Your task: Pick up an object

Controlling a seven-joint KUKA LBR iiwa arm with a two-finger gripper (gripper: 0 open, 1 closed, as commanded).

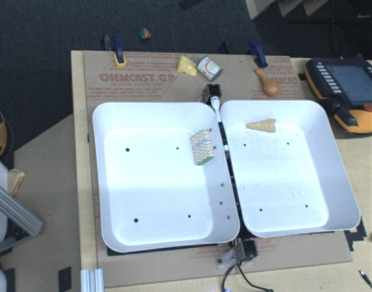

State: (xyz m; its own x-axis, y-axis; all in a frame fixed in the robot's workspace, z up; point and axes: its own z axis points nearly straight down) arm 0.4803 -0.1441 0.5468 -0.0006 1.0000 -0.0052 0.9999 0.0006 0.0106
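A small patterned packet (202,146), white with green and yellow print, lies in the left bin (112,181) near its right wall. A tan, wedge-shaped piece (262,125) rests in the right bin (332,181) close to its far edge.
Behind the bins on the brown board lie a yellow chunk (187,66), a small white box (209,68) and a wooden-looking pear shape (268,84). Blue clamps (118,48) hold the board's far edge. An orange-and-black pendant (347,90) sits at the right.
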